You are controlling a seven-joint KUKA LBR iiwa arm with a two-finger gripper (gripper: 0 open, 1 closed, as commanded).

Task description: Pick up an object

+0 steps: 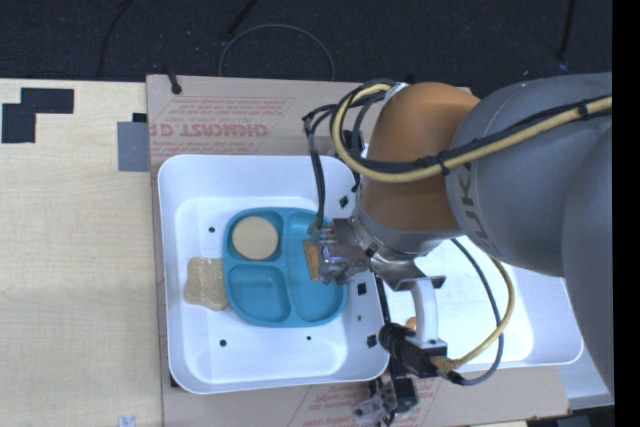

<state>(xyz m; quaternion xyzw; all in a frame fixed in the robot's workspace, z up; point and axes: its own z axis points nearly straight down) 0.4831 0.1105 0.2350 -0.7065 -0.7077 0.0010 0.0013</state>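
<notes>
A blue divided plate (pixel 270 295) lies in the left white bin (pixel 190 205). A round tan disc (pixel 254 237) rests in the plate's upper left compartment. A pale yellow spongy piece (pixel 206 282) lies on the bin floor, touching the plate's left edge. My gripper (pixel 325 257) hangs low over the plate's right rim, under the orange wrist band (pixel 420 155). The wrist and cables hide most of it. A small orange-brown bit shows at its left side, and I cannot tell what it is.
The right bin (pixel 540 315) is largely covered by the grey arm. The wall between the two bins runs just under the wrist. A cardboard sheet (pixel 230 120) lies beneath the bins, with a wooden bench top (pixel 70 245) to the left. Black and yellow cables loop around the wrist.
</notes>
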